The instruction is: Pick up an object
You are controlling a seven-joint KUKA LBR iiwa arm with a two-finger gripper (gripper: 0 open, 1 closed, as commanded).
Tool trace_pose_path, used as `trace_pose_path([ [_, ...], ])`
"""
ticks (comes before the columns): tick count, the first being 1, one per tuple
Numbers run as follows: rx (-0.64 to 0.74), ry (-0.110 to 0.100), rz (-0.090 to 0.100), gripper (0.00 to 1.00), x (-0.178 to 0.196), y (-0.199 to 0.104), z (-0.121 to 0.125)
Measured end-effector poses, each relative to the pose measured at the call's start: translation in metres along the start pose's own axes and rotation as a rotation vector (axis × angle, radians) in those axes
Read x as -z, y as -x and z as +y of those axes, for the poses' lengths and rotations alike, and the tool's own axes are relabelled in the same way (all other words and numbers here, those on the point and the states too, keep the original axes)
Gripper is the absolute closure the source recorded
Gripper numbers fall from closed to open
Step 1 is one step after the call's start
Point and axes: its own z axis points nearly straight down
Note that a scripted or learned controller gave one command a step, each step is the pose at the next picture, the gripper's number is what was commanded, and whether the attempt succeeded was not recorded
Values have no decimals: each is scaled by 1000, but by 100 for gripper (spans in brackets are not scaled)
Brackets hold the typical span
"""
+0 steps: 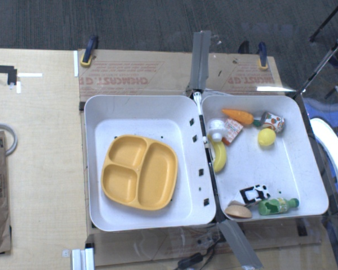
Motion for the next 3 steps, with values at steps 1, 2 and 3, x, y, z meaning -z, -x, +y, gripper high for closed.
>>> trace_pose_path([
  [1,98,-1,1,100,25,12,64],
  [2,102,-3,-1,100,32,12,66],
  [3,104,-6,-3,100,39,12,68],
])
